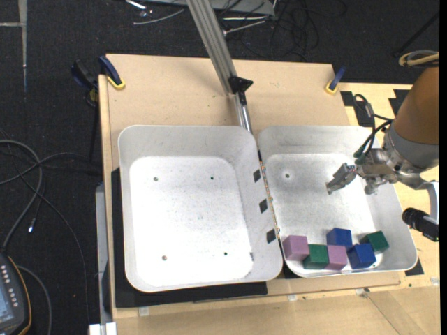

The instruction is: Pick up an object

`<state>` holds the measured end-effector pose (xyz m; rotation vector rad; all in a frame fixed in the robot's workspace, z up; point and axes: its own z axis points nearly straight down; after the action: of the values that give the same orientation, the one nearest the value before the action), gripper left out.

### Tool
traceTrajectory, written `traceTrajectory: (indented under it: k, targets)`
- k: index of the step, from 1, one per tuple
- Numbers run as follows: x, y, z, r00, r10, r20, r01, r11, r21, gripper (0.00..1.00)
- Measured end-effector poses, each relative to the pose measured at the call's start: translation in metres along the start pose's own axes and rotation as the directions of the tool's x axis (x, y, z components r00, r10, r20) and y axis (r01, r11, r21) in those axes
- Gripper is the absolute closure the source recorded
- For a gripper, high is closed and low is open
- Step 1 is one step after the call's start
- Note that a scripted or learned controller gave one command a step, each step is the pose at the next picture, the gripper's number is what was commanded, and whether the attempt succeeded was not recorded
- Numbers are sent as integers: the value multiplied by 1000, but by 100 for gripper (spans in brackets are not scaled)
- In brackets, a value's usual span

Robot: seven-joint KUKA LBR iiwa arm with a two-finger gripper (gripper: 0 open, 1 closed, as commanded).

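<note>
White plastic makes up 2 shallow bins set side by side on the tan wooden surface [293,82]. Only dark speckles and a few small marks show inside the left bin [140,145]. The right bin [307,142] holds 6 small blocks, all gathered along its near edge: 2 purple, 2 green and 2 blue.

One purple block [295,246] sits at the left end of the group, with a green block [318,255] just beside it. The second purple block [337,256] comes next, touching the green one. A blue block [339,238] lies just behind these, a second blue block [361,255] sits to the right, and the second green block [378,241] is at the right end, near the bin wall.

1 grey arm with an orange band [419,110] reaches in from the right. Its end effector [341,179] hangs over the middle of the right bin, well apart from the blocks, with nothing between its fingers; whether those fingers are spread or closed I cannot tell.

2 yellow-tipped clamps [112,75] sit at the far corners of the surface.
</note>
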<state>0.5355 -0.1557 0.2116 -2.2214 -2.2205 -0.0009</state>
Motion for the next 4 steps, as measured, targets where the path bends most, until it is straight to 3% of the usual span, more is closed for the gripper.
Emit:
traceTrajectory:
  k: [1, 2, 3, 4]
  targets:
    - [-23, 22, 72, 1000, 2, 1, -2, 1000, 5, 0]
    - [-13, -1, -17, 1000, -3, 3, 3, 1000, -7, 0]
    - [-26, 28, 49, 1000, -1, 2, 1, 1000, 3, 0]
    - [-4, 28, -35, 1000, -6, 3, 6, 1000, -9, 0]
